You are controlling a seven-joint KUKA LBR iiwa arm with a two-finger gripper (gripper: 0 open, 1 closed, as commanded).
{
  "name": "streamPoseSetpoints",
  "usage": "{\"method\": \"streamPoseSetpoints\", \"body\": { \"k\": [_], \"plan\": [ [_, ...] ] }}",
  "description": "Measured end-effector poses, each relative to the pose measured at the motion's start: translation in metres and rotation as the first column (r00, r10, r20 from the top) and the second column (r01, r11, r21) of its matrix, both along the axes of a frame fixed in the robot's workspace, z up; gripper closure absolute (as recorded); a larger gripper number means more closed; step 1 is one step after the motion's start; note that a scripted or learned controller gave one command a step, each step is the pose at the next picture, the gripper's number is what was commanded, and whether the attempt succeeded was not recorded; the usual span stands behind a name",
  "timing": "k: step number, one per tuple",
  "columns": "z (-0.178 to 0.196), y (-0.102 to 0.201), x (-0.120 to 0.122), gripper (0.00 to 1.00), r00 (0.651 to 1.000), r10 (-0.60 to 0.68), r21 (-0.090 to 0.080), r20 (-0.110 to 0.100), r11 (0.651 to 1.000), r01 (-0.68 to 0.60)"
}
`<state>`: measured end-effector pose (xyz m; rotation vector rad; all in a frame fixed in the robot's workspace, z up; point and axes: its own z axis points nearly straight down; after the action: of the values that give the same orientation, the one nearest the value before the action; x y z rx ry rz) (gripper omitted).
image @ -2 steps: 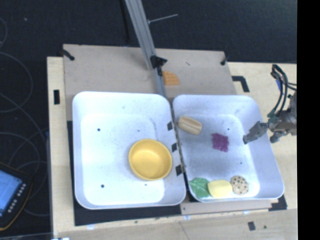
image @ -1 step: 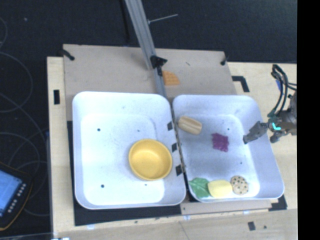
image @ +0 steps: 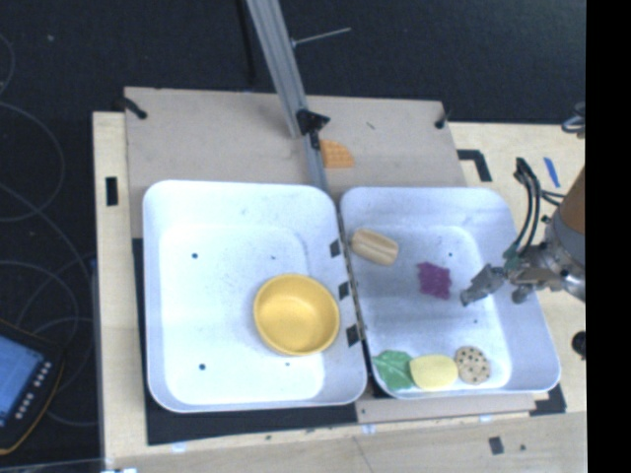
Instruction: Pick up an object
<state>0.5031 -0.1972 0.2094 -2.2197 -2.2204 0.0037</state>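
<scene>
Two bins sat side by side on the bench, the left bin (image: 177,225) holding a bowl (image: 296,314) near its right wall, toward the front. In the right bin (image: 493,210), a small roll-shaped piece (image: 375,247) lay at the back left and a crumpled scrap (image: 433,279) near the middle, with the gripper (image: 490,284) just to its right, over the bin's right half. Along the front wall lay three things in a row: a leaf-like piece (image: 392,368) leftmost, a rounded lump (image: 433,371) touching it, and a cookie (image: 473,365) rightmost.
</scene>
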Motion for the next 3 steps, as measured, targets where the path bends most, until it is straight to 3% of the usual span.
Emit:
{"method": "streamPoseSetpoints", "body": {
  "k": [2, 3],
  "plan": [
    [-0.110, 0.004, 0.003, 0.00, 1.000, -0.002, -0.003, 0.005, 1.000, 0.002],
    [-0.097, 0.003, 0.005, 1.00, 1.000, -0.007, -0.003, 0.010, 1.000, 0.007]
  ]
}}
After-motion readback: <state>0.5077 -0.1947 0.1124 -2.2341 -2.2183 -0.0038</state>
